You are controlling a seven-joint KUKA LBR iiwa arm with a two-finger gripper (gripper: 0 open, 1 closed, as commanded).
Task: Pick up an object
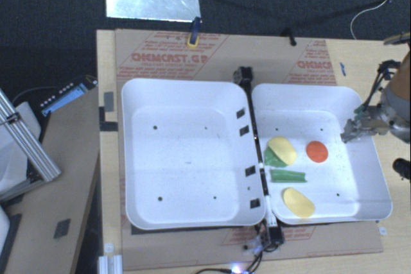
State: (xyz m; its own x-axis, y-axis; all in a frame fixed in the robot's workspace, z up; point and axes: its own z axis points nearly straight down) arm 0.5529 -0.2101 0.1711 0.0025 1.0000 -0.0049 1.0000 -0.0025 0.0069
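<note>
Gripper point(352, 130) hangs at the right-hand bin's point(359, 205) right wall, just above its rim; whether it is open or closed I cannot tell, and nothing shows in its hold. All the candidates lie in that bin: an orange round piece point(316, 151) nearest the gripper, a yellow-and-green piece point(280, 151) near the divider, a green strip point(288, 175) below it, and a yellow oval point(298, 201) toward the front wall. The left-hand bin point(186, 157) sits just beside, joined along the middle.

Risks, as I judge them: coming down from this spot, the gripper could catch the bin wall before reaching anything. The orange piece looks flat and low, so a closing grasp may slide over it or push it away. The yellow-and-green piece and the green strip lie close together, so a grasp there may nudge both and take neither.

On the cardboard sheet point(167, 51) under the bins, red print reads "CHEMCAST G P", repeated faintly elsewhere.
</note>
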